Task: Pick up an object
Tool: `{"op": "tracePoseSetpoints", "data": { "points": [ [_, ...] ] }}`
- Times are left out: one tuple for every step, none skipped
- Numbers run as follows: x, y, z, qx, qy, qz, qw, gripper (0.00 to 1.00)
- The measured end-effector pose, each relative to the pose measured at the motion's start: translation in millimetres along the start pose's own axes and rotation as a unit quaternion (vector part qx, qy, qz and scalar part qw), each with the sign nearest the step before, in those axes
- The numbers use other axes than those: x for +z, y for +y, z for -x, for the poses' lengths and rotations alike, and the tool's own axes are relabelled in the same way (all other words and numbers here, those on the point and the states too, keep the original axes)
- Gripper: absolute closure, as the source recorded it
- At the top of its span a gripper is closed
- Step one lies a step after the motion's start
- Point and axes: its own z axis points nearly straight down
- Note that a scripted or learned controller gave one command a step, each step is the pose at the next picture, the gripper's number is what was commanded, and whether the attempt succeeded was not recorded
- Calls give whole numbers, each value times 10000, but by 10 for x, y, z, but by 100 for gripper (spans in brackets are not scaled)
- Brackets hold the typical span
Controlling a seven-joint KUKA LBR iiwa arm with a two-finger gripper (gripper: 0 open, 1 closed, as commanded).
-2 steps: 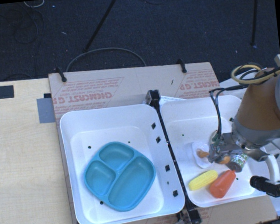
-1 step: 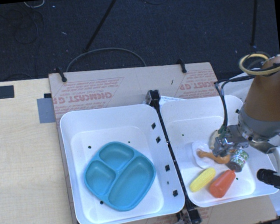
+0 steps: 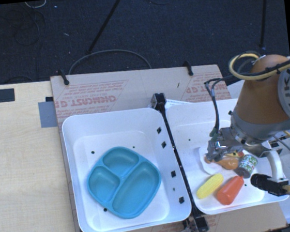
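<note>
My gripper (image 3: 217, 151) low in right bin (image 3: 188, 134), over toy pile. Finger state: cannot tell. Orange piece (image 3: 227, 163) touching, just below-right of me. Yellow corn (image 3: 209, 185) farther toward bin's near edge, long axis slanted. Orange piece likeliest target.

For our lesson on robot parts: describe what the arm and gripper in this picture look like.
The arm is bulky and rounded, with an orange band above a grey wrist section. A yellowish cable loops at its top, and a thin dark cable runs down beside it. The gripper is a small metallic assembly, its details too small to tell.
</note>
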Motion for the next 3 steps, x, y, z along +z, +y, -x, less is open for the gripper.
{"op": "tracePoseSetpoints", "data": {
  "points": [
    [90,63,-531,-1,2,-20,10000,100],
    [110,57,-1040,-2,-1,-20,10000,100],
    [97,93,-1500,-4,-3,-14,10000,100]
  ]
}}
